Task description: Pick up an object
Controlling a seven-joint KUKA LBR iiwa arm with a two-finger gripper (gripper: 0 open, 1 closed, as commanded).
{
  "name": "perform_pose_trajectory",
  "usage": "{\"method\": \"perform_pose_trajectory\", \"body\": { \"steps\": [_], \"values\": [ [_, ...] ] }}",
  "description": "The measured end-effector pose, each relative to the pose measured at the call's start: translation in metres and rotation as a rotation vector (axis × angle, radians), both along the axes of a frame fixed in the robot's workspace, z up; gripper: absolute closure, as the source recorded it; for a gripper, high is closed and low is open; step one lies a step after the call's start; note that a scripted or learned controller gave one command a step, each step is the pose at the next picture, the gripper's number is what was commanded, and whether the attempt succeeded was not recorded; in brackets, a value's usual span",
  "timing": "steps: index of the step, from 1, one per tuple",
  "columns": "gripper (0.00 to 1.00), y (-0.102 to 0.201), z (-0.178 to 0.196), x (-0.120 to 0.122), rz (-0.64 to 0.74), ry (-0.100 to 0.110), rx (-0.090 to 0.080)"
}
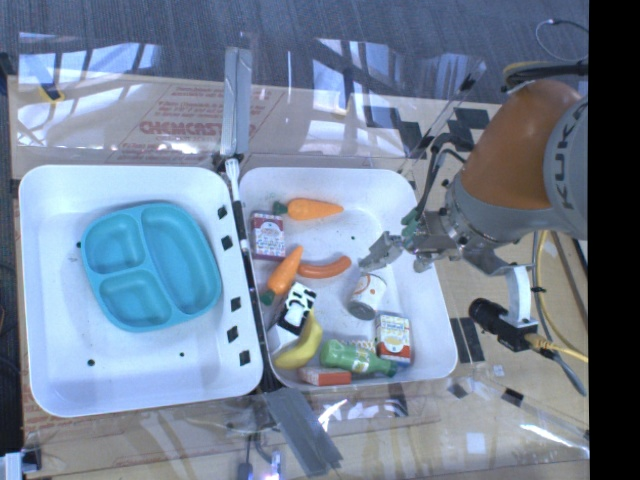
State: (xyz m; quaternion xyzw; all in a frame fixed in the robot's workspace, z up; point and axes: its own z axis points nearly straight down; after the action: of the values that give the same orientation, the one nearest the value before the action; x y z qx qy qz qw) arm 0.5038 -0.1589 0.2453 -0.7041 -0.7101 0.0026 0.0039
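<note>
Right bin (425,193), toys crowded below jaws (385,250).

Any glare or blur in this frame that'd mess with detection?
Camera view: bright window reflections streak the clear panel behind the bins and the bench front; the gripper looks soft; the right bin toys are evenly lit and readable.
</note>
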Motion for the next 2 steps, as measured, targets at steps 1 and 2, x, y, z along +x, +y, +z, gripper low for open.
{"method": "perform_pose_trajectory", "body": {
  "steps": [1,2],
  "values": [
    [0.00,-0.0003,-0.1250,0.0071,0.135,-0.025,-0.007],
    [1.00,-0.0011,-0.1170,0.0092,0.141,-0.026,-0.010]
  ]
}}
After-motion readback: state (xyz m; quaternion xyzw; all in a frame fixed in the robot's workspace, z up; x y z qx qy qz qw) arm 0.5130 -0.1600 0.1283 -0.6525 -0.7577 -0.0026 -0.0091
